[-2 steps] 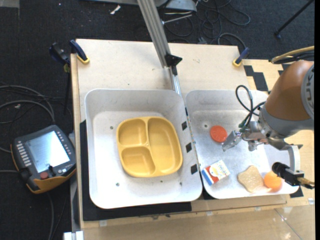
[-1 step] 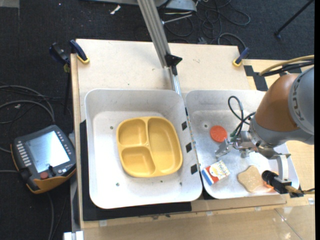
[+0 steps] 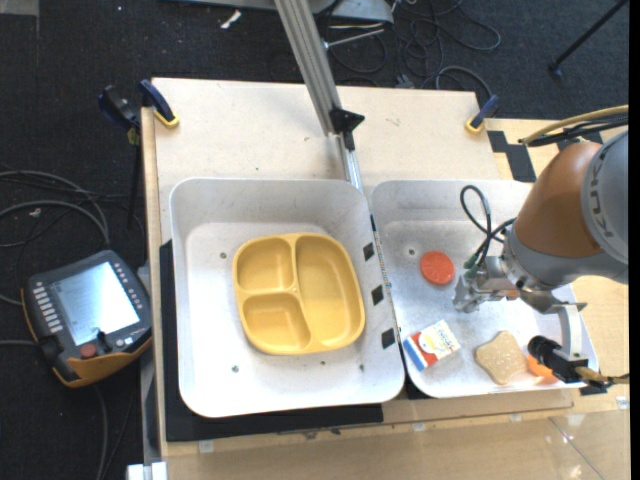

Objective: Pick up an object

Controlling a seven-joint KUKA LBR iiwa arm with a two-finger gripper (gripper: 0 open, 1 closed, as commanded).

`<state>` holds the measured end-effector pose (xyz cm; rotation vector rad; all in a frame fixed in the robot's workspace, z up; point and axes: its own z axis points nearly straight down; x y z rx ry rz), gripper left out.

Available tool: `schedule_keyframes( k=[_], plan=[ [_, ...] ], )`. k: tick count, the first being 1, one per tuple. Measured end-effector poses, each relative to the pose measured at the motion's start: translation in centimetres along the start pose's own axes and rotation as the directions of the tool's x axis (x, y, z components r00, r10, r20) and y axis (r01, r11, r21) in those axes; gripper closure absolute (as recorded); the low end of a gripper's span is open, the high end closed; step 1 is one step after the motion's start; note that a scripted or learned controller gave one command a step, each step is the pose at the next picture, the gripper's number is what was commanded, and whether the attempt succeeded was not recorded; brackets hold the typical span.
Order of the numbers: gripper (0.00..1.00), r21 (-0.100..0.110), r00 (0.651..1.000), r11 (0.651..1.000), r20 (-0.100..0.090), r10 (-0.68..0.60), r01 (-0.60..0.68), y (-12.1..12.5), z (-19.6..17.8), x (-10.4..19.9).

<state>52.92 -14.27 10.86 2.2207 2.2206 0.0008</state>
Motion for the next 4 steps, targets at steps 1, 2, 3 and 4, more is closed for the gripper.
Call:
schedule_keyframes(
  k=[1,2,3,4],
  plan=[
    [1.00,-0.004,1.000,1.000,0.001,-0.002,0.002,0.2,-4.2,0.1],
    [1.00,-0.004,1.000,1.000,0.002,-0.003,0.003,0.2,-8.5,-0.1],
    [1.00,-0.004,1.000,1.000,0.002,-0.003,0.003,0.9,-13.3,-0.8],
    [1.00,-0.002,1.000,1.000,0.001,-0.003,0.003,1.0,-15.0,-0.8]
  ],
)
